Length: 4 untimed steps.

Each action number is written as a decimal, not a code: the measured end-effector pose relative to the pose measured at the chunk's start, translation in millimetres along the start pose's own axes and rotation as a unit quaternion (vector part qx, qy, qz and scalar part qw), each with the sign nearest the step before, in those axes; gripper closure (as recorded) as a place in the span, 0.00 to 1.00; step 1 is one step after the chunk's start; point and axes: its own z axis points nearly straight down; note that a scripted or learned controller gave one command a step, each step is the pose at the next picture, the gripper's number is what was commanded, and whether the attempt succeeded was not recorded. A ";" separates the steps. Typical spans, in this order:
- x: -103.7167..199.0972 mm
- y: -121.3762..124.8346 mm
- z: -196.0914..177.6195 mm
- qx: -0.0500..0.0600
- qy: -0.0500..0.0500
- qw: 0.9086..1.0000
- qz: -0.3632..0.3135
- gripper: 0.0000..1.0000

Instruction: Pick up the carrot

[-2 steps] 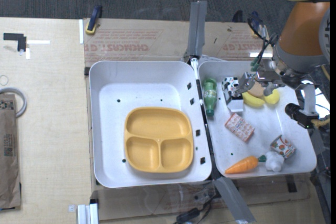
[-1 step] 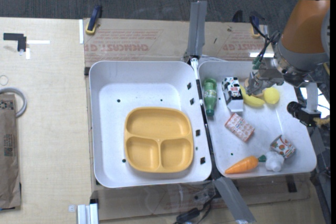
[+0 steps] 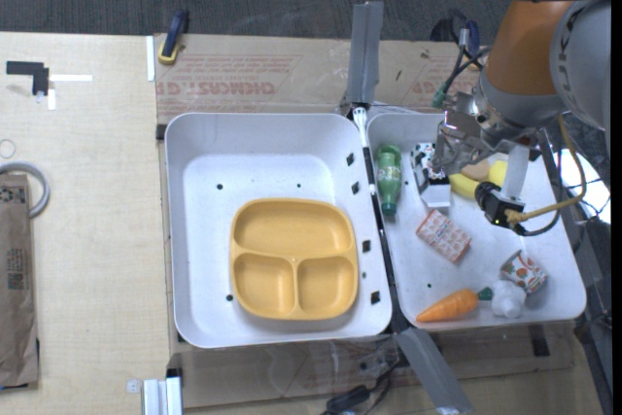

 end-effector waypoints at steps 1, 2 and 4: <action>-1.2 -81.1 -137.5 0.000 -0.001 1.000 0.028 1.00; 49.2 -87.6 -26.1 0.001 -0.001 0.997 0.075 1.00; 5.6 -44.4 -5.9 0.001 -0.001 1.000 0.007 0.00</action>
